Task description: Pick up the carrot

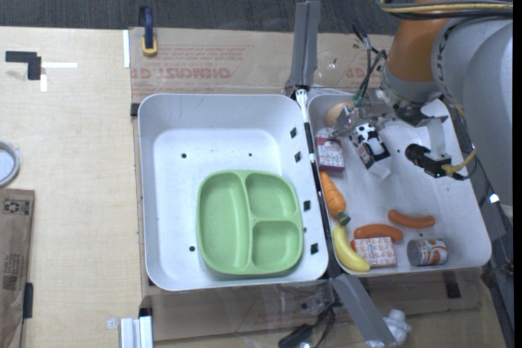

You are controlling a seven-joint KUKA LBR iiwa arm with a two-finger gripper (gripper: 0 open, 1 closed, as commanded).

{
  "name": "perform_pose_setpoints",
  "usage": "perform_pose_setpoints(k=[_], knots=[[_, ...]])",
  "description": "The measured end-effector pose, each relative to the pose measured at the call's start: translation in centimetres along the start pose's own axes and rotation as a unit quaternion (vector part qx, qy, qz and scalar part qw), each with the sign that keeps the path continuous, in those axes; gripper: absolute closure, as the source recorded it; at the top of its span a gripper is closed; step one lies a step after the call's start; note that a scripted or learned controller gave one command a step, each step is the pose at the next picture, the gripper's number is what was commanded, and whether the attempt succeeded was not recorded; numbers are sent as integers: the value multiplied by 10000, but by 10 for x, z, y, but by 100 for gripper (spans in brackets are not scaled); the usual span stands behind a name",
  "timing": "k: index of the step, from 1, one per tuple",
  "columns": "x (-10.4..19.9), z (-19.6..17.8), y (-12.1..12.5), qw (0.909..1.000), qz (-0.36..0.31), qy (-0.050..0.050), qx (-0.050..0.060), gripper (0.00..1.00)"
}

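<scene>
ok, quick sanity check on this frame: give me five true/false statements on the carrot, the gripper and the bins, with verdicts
1. The carrot lies in the right bin. True.
2. The green plate holds the banana. False: the banana lies in the right bin, below the carrot.
3. The gripper has the carrot between its fingers. False: the carrot lies on the bin floor, apart from it.
4. The can lies on its side. True.
5. Both sausages sit in the left bin. False: they lie in the right bin.
</scene>
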State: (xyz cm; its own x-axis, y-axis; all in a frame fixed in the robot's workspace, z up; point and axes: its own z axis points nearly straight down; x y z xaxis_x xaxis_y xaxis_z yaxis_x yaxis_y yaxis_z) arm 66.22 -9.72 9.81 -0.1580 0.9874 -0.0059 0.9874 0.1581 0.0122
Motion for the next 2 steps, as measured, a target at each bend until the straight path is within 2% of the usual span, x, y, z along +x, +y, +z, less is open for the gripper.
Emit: perform_pose_setpoints(k=[1,2], knots=[[112,-94,-59,9997,-228,28,72,0],[101,-95,-49,9904,-1382,32,57,0]])
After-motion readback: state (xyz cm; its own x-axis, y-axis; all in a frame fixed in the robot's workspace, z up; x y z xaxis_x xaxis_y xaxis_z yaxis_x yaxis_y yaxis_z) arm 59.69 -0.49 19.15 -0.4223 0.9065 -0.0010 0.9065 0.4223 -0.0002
